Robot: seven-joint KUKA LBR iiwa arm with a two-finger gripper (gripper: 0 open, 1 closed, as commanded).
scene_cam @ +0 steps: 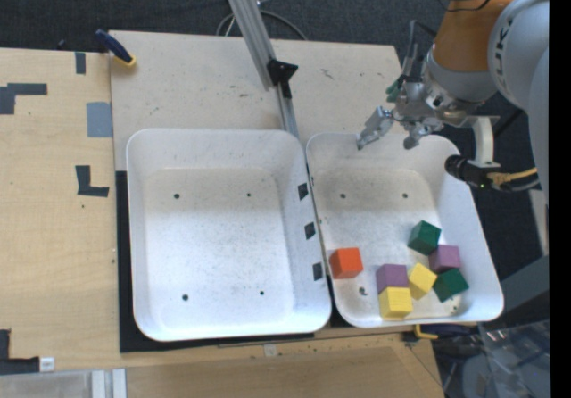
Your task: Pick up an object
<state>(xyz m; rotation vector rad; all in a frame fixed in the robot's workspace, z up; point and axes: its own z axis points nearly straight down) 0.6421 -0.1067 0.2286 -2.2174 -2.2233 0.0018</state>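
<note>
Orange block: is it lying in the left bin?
No, the orange block lies in the right bin, near its left wall.

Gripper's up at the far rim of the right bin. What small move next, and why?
Probably bring the gripper, open with nothing between its jaws, toward the near end of the right bin: the blocks cluster there, and the orange block stands apart, the easiest target.

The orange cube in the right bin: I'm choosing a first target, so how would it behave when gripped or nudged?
The orange cube looks rigid with flat faces, so it should slide, not roll. Standing apart from the other blocks, it probably leaves the claw room. It seems small and likely light.
</note>
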